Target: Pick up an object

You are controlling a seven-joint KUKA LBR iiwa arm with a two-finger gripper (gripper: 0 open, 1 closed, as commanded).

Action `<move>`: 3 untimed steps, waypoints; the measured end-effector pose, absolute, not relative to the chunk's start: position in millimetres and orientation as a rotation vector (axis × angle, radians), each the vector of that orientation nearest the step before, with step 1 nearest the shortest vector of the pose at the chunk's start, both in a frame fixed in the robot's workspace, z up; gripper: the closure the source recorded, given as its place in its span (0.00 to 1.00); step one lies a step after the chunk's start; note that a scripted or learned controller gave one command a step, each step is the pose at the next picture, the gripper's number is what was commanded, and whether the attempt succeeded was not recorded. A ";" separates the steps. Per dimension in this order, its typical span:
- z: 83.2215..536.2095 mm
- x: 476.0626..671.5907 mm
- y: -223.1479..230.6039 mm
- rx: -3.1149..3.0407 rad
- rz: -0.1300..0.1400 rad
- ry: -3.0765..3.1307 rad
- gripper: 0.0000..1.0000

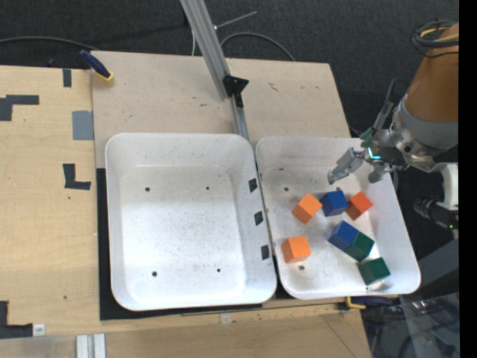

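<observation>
While the gripper point(361, 166) hangs released and holding nothing over the right bin point(298, 151), that bin holds three orange cubes point(305, 208), two blue point(335, 202); two green point(373, 269).

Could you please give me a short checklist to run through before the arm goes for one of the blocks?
1. Blocks present in the right white bin: ok, seven cubes.
2. Gripper over that bin: ok, above its upper right part.
3. Gripper free of any block: ok, nothing between its fingers.
4. Isolated target: ok, the orange cube at lower left stands apart.
5. Clustered blocks: not ok, the blue cube touches the dark green cube.
6. Height above the blocks: cannot tell.
</observation>
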State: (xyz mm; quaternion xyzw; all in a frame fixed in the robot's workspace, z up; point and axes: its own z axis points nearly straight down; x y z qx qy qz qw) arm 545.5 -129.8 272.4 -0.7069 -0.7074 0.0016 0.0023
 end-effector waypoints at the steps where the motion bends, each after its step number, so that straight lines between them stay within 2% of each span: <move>1: 274.9 546.2 -129.7 -2.219 0.001 -2.223 0.00; 2: 211.1 541.1 -128.3 -2.216 0.008 -2.217 0.00; 3: 149.9 544.8 -133.1 -2.217 0.008 -2.218 0.00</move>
